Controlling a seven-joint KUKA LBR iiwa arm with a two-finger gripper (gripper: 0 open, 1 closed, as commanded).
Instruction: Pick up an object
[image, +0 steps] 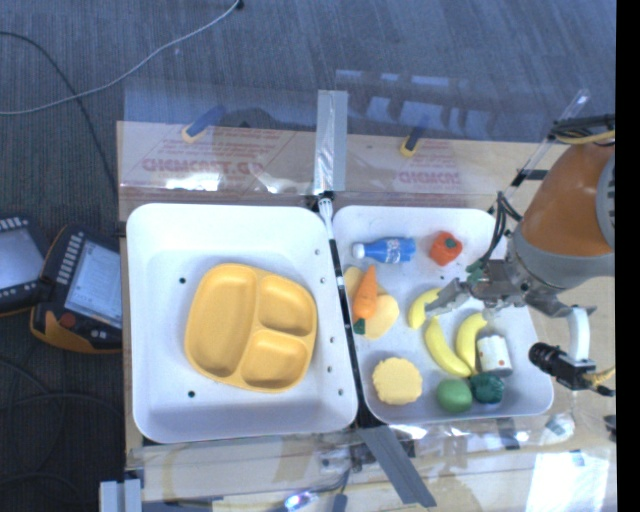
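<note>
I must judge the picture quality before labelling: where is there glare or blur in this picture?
Camera view: light is even and soft; glare whitens the clear plastic sheet behind the bins and the bench's near edge; the white right bin looks nearly washed out; the yellow divided plastic tray is sharp; the grey two-finger gripper is slightly blurred.
</note>
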